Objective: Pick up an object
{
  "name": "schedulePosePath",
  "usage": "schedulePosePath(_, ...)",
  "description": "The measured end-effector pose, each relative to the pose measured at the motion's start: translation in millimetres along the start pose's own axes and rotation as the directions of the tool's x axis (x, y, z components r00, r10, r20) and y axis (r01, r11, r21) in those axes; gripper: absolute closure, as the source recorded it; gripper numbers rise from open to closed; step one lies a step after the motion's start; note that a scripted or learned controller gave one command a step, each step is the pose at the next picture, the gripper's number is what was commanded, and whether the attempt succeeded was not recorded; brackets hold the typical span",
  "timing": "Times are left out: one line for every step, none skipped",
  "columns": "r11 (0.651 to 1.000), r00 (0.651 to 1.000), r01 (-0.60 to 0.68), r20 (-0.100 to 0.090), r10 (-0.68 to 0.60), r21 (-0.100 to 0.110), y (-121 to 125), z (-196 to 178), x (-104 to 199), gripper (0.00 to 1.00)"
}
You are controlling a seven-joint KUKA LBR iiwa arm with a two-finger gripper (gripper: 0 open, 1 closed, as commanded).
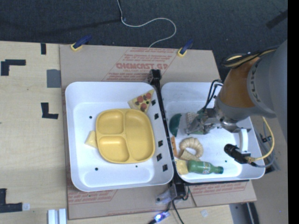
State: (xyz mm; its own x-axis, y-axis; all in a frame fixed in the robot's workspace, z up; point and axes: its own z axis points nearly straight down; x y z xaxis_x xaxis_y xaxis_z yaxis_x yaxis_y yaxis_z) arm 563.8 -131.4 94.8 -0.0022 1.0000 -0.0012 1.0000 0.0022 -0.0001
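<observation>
Over the right bin [243,174], I have the gripper [195,124] low, just above the croissant [192,147] and beside a dark green piece [175,123]. I cannot tell how it is set. A green bottle [204,167] lies nearer the front wall. I judge this the reaching step; next I'd centre on the croissant, then descend.

Dark carpet [56,8] behind a wooden bench [28,143]
</observation>
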Motion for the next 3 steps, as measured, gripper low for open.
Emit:
schedulePosePath(1.0, 1.0, 0.0, -0.001, 0.0, -0.003, -2, -60, 8, 1.0)
schedulePosePath(1.0, 1.0, 0.0, -0.001, 0.0, -0.002, 1, -102, 7, 1.0)
schedulePosePath(1.0, 1.0, 0.0, -0.002, 0.0, -0.001, 2, -131, 8, 1.0)
